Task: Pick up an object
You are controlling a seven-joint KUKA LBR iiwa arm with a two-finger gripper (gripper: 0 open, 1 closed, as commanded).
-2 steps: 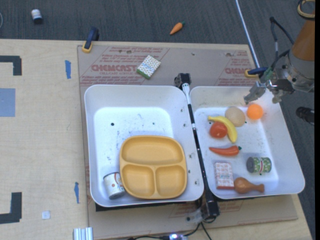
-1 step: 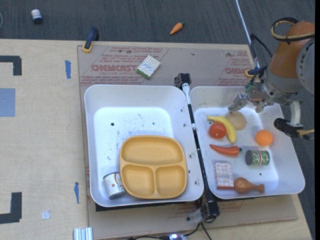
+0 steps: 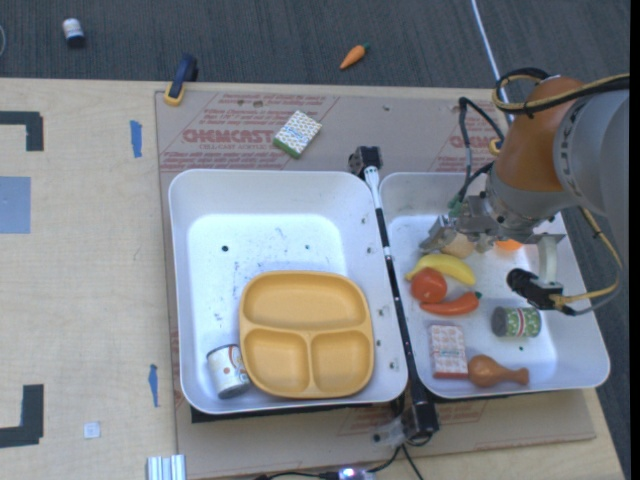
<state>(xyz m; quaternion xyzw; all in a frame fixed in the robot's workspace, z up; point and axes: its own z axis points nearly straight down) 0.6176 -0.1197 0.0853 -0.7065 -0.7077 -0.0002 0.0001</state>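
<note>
Overhead slanted view of the table (image 3: 80, 268) with two shallow white bins side by side. The grey arm (image 3: 590, 148), with an orange band (image 3: 530, 133) above the wrist, enters from the right and bends down over the upper part of the right bin (image 3: 590, 368). Its pincer (image 3: 462, 236) sits low near the bin's upper left area, just above the banana (image 3: 445, 266); the wrist housing and cables cover the tips, so whether it is spread or closed, and whether anything sits between the tips, cannot be told.

Right bin contents: the banana, a red tomato-like piece (image 3: 429, 285) touching it, a red pepper (image 3: 452, 306) just below, a small green-labelled can (image 3: 516, 322), a flat red-and-white packet (image 3: 447, 351) and a brown drumstick (image 3: 494, 372) near the lower edge. A small orange item (image 3: 507, 247) is partly hidden beneath the wrist and cannot be identified.

Left bin (image 3: 200, 208): a yellow divided plate (image 3: 305, 330) and a small tilted cup (image 3: 228, 371) at its lower left corner.

Beyond the bins lie a green-and-white box (image 3: 297, 133) on the cardboard sheet (image 3: 230, 128), and a toy carrot (image 3: 352, 56) on the dark floor (image 3: 250, 18).
</note>
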